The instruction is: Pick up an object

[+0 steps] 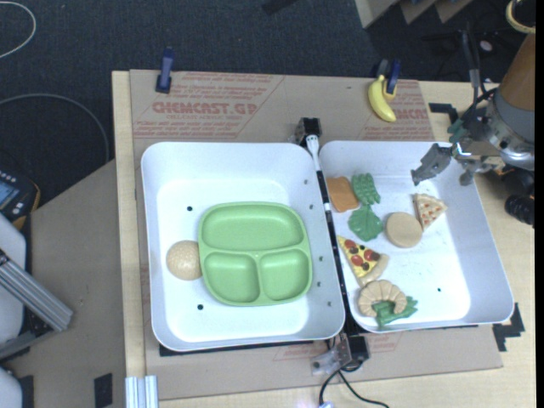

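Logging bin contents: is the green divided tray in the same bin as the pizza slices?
No, the green tray lies in the left bin; both pizza slices lie in the right bin.

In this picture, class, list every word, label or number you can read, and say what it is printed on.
"CHEMCAST G P": red print on the brown paper-faced board behind the left white bin.
Smaller red lines above it: blurred.
Red print on the same board near the yellow toy banana: too blurred.

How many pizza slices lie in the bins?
2, both in the right bin: one pizza slice near the far right, beside the round bun; the other pizza slice by the divider. None looks hidden.
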Controlling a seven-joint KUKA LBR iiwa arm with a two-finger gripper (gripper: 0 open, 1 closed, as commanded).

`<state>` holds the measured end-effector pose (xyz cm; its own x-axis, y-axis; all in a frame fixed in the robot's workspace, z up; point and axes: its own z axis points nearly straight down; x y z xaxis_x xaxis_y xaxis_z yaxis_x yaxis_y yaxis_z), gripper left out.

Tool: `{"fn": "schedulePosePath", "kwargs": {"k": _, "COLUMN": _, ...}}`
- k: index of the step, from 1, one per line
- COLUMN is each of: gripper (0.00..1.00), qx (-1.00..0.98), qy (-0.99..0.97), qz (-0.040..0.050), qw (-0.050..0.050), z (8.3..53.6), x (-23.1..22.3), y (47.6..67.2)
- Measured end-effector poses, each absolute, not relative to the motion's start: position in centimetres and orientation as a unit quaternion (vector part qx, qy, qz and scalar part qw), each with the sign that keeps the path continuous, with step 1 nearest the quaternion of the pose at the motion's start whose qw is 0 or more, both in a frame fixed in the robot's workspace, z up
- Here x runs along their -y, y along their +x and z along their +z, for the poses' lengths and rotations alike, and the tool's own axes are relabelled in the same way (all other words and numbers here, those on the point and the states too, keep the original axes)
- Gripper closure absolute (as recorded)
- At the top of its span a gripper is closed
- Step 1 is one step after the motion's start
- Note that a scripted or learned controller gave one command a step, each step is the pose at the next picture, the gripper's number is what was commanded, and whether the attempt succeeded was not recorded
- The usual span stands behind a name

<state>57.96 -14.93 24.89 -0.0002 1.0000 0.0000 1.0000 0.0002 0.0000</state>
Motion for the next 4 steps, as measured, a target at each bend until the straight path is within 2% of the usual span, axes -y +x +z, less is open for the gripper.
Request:
{"fn": "schedulePosePath", "kwargs": {"k": 1, "gripper": 1.00, "qx": 0.708, "qy": -0.707, "qz": -0.0008, "qw": -0.002, "z": 26.0, "x": 14.9, "y": 58.0}}
{"fn": "schedulePosePath", "kwargs": {"k": 2, "gripper": 1.00, "qx": 0.709, "qy": -0.705, "qz": 0.0011, "qw": 0.003, "z": 15.1, "x": 11.9, "y": 64.1}}
{"fn": "schedulePosePath", "kwargs": {"k": 3, "gripper": 1.00, "qx": 0.709, "qy": -0.705, "qz": -0.0004, "qw": 0.003, "z": 21.3, "x": 5.3, "y": 53.8}}
{"fn": "schedulePosePath", "kwargs": {"k": 4, "gripper": 1.00, "qx": 0.709, "qy": -0.706, "qz": 0.0023, "qw": 0.005, "z": 18.3, "x": 0.0, "y": 47.5}}
